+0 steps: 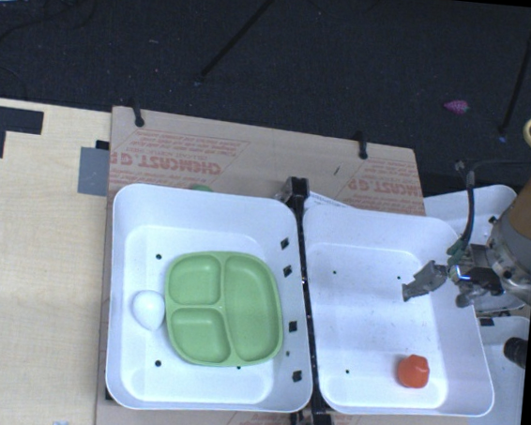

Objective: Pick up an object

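Note:
A small red-orange object (412,371) lies near the front right corner of the right bin (373,265). In the left bin (143,213) a green divided plate (223,306) rests flat, with a white egg-shaped object (149,310) touching its left edge. My gripper (446,290) hangs over the right side of the right bin, some way behind the red-orange object. It is open, with one grey finger (420,283) reaching left, and nothing is between its fingers.
A black divider (297,286) runs between the two bins. Both bins sit on a cardboard sheet (252,163) on the bench. A wooden tabletop (25,257) lies to the left. Cables and the arm's body (517,243) crowd the right edge.

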{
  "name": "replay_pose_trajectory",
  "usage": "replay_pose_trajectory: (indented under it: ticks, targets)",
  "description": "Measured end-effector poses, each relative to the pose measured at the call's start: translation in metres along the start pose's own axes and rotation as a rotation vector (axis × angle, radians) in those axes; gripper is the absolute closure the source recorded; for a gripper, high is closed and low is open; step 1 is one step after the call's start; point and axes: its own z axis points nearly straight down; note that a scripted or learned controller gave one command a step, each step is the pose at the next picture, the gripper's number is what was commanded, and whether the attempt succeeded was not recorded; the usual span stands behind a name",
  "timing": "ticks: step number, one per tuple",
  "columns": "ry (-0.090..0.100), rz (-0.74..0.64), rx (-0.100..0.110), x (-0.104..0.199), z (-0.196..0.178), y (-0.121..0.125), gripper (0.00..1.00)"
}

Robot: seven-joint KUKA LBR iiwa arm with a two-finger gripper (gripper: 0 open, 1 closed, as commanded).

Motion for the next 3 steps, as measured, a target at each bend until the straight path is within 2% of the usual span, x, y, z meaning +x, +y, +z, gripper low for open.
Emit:
replay_pose_trajectory:
  ticks: [1,3]
  targets:
    - [-0.002,-0.002,-0.011,0.000,-0.006,0.002,0.00]
    - [0.000,-0.002,-0.007,0.000,0.108,-0.012,0.00]
